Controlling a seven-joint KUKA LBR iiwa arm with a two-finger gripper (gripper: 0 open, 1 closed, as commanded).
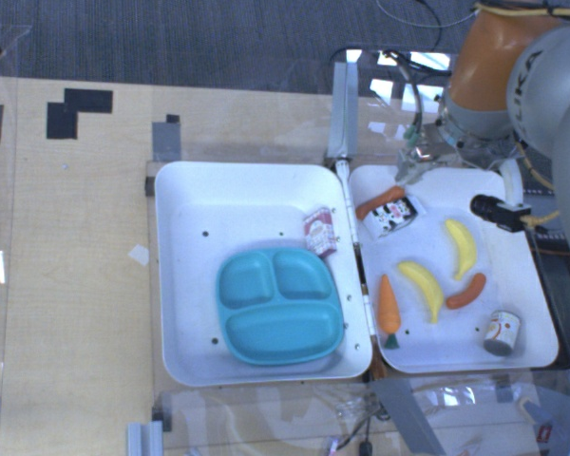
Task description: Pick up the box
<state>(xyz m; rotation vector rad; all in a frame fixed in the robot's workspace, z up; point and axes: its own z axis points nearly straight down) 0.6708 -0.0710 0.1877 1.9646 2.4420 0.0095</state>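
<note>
Box (393, 217), a small black-and-white carton, lies tilted at the right bin's (541, 345) far-left corner, touching a sausage (378, 200), probably light and stiff, best pinched across its short sides, under a gripper (410, 160) of unclear spread.

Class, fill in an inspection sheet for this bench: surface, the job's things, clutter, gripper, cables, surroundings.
Surface: pale wooden bench bearing left white bin and right white bin.
Job's things: small black-and-white patterned box in the right bin's far left part, touching an orange sausage.
Clutter: blue divided plate and red-and-white packet in the left bin; two yellow bananas, carrot, second sausage, small white can in the right.
Gripper: gripper above the right bin's far edge.
Cables: thin loop on the floor.
Surroundings: dark carpet.
</note>
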